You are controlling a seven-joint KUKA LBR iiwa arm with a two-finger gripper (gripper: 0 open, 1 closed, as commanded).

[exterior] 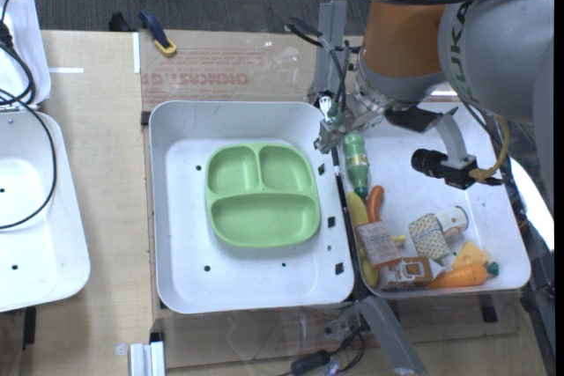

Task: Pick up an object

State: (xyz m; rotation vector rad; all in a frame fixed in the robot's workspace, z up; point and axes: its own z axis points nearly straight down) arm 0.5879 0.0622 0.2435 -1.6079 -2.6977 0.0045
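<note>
My gripper (pixel 336 126) hangs over the far left corner of the right bin (pixel 502 216), just at the top end of a green bottle (pixel 356 161) that lies along the bin's left wall. Whether the gripper touches the bottle is unclear. Below the bottle lie a yellow banana (pixel 356 212) and a small orange carrot (pixel 376 202). Nearer the front are a red and white packet (pixel 381 244), a patterned box (pixel 427 233), a small pale bottle (pixel 455 219), a yellow wedge (pixel 472 255) and a larger carrot (pixel 458 277).
The left bin (pixel 176 269) holds a green divided plate (pixel 262 194). The arm's grey body and orange band (pixel 414 9) loom over the right bin's far side, with a black fitting (pixel 441 165) hanging below. A white appliance with black cables (pixel 22 172) stands at far left.
</note>
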